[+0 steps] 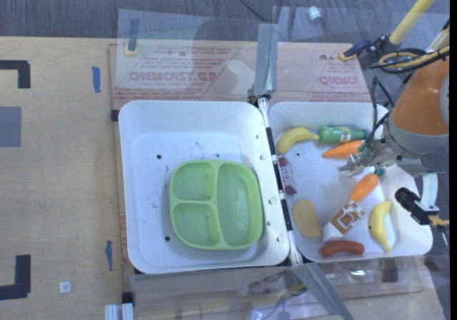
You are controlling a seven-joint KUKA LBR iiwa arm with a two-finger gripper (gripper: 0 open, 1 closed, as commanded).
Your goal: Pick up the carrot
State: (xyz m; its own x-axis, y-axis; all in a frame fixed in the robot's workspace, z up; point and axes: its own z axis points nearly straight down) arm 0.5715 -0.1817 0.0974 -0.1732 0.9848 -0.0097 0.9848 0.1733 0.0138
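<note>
Overhead, two white bins sit side by side on the bench. Left bin holds a green divided plate lying flat near its middle. Right bin is crowded with toy food. Along its far side lie a yellow banana, a green bottle on its side, and just below the bottle an orange carrot. A second carrot lies tilted nearer the bin's middle, its lower end touching a small orange-and-white block. Near the front are a tan potato, a red sausage and a second banana by the right wall.

The arm reaches in from the right, its orange band over the bin's right edge. The gripper hangs low between the two carrots, right beside the first carrot's right end and just above the second one's top. Whether its fingers are spread or pressed together I cannot tell, and no item is visibly between them
</note>
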